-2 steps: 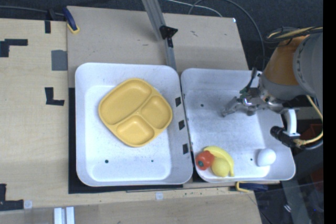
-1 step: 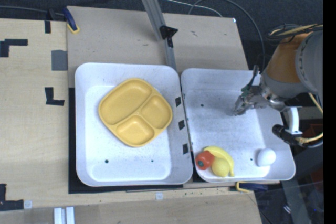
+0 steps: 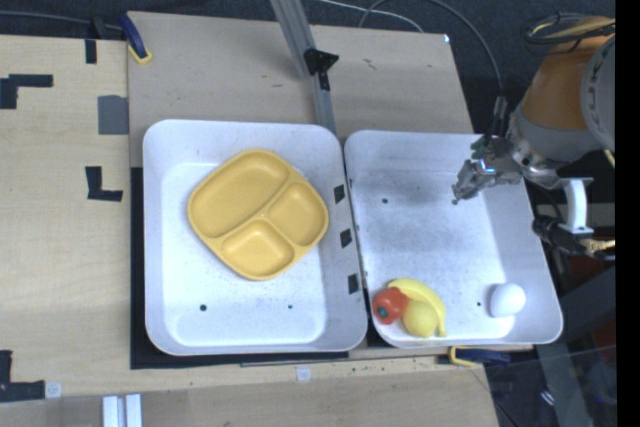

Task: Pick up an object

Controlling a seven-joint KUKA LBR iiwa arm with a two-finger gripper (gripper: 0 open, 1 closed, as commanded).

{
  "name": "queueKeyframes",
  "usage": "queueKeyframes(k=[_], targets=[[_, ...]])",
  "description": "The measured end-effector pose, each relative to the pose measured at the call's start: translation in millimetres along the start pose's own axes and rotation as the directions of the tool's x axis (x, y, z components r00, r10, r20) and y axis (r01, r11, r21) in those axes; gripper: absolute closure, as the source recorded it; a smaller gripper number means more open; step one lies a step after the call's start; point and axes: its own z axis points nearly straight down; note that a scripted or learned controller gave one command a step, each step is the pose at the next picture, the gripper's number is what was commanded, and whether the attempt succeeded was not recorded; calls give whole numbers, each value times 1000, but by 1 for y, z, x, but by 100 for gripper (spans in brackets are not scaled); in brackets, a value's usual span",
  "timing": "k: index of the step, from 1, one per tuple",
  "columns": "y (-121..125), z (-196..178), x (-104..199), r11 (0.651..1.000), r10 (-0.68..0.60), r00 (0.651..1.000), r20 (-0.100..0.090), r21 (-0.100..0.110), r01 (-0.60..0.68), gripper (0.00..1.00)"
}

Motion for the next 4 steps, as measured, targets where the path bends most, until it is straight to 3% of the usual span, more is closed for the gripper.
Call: queueKeyframes(k=[1, 2, 4], targets=[[1, -64, 0, 1000, 1, 1000, 1, -1, -1, 100], [2, -92, 0, 1000, 1, 1000, 0, 1, -1, 100], [-22, -71, 106, 1000, -4, 1000, -2, 8, 4, 100]])
